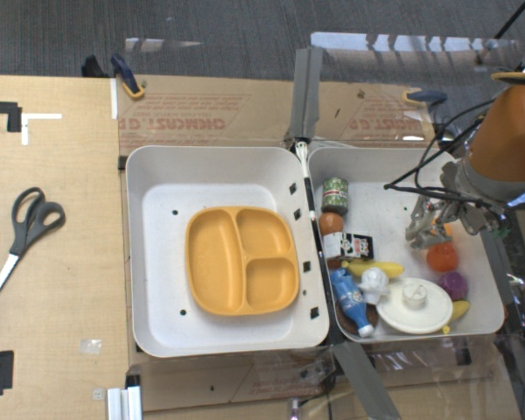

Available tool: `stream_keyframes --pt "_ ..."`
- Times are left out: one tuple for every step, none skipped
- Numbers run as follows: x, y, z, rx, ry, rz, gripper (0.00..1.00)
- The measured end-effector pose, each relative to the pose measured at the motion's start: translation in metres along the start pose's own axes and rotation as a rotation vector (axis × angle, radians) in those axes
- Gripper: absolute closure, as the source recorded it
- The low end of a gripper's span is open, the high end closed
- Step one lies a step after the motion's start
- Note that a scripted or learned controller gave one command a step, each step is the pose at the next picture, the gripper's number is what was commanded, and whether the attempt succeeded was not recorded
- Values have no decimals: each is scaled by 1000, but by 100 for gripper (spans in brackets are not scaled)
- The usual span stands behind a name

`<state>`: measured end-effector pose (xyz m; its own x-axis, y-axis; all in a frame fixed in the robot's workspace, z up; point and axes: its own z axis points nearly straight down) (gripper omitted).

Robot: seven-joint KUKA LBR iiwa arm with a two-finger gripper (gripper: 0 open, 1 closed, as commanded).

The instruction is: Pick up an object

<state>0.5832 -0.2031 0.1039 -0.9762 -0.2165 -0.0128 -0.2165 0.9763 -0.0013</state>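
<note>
hovering over the orange ball, nothing yet in hand

hanging low in the right bin (402,160), the gripper (427,226) has its metal fingers pointing down toward the floor of the bin. how far apart they stand cannot be told from this slant, and nothing shows between them.

just below and beside the tips lies an orange ball (441,256), the nearest thing to take. it looks small, round and smooth, probably light plastic, so it would likely roll or squirt out if pinched off centre; the hold should go across its widest middle, straight from above.

touching distance further on sits a purple piece (454,284), also rounded and likely as slippery. a white lid (415,304) lies near the front wall, flat and wide, poor for a two-finger pinch except by its knob. a banana (378,269) rests beside it, and a blue bottle (350,297) lies on its side by the left wall, with a can (335,194) upright further back.

the left bin (157,261) holds a yellow tray (242,259).
</note>
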Motion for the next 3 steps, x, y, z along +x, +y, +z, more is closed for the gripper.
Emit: stream_keyframes --pt "-6 36 12 2 10 568 100" --pt "28 -13 10 1 9 329 100" --pt "-18 -11 -86 3 7 470 100"
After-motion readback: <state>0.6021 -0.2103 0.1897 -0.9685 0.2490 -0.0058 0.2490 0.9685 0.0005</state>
